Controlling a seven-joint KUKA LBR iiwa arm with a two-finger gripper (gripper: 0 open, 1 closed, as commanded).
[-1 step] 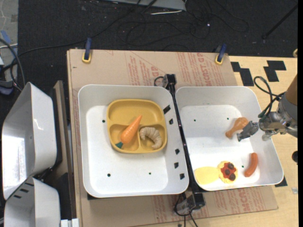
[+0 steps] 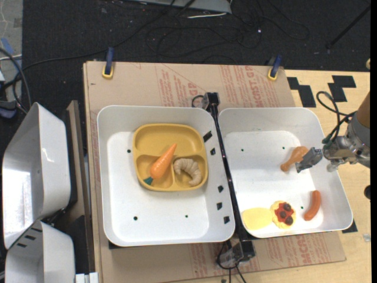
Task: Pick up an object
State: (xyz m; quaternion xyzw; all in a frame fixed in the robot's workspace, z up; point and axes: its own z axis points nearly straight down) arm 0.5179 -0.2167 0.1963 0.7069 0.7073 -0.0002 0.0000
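My gripper (image 2: 321, 163) hovers over the right side of the right bin (image 2: 259, 122), reaching in from the right edge, open with nothing between its fingers. Its left finger (image 2: 308, 160) sits right beside a small orange food piece (image 2: 293, 158), which lies outside the gap. A red-orange sausage (image 2: 312, 205) lies near the bin's front right corner. Next to it rests a yellow flat piece (image 2: 257, 218) with a cluster of dark red berries (image 2: 284, 213).
The left bin (image 2: 118, 217) bears a yellow divided plate (image 2: 147, 135) with a carrot (image 2: 162, 161) and a pale shrimp (image 2: 188, 168) in it. A black divider strip (image 2: 221, 164) runs between the bins. White containers (image 2: 35, 158) stand at the far left.
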